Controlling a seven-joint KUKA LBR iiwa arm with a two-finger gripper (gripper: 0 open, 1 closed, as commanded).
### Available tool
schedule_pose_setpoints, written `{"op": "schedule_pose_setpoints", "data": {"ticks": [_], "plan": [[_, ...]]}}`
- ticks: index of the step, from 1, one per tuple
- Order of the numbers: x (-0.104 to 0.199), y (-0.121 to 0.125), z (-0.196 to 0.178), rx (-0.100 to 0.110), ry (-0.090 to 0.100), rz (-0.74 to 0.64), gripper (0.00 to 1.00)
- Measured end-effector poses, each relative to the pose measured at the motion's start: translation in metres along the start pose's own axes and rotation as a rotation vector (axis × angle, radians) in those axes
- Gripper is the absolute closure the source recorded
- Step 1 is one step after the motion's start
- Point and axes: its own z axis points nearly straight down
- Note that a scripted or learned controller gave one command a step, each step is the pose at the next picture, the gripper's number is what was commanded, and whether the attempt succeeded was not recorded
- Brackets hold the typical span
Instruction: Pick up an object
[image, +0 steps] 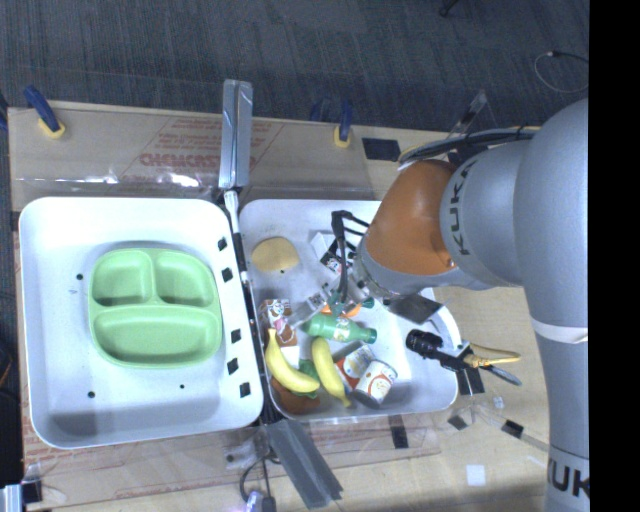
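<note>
Cluttered right bin (425, 388) held a green bottle (341, 328) lying crosswise mid-bin, just beside the gripper (346, 297); its spread couldn't be told.

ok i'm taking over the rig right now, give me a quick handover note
Tool: low over the clutter in the right bin, next to the green bottle; no thing visibly held.
Things: the right bin holds two bananas, the green bottle, a tan bun and a red and white cup. The left bin holds a green divided plate.
Done: nothing lifted yet.
Left: the whole pick.
</note>
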Motion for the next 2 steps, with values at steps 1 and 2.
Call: {"op": "schedule_pose_setpoints", "data": {"ticks": [1, 2], "plan": [[-0.029, 0.048, -0.005, 0.024, 0.016, -0.089, 0.00], [0.004, -0.017, 0.012, 0.027, 0.019, -0.103, 0.00]]}}
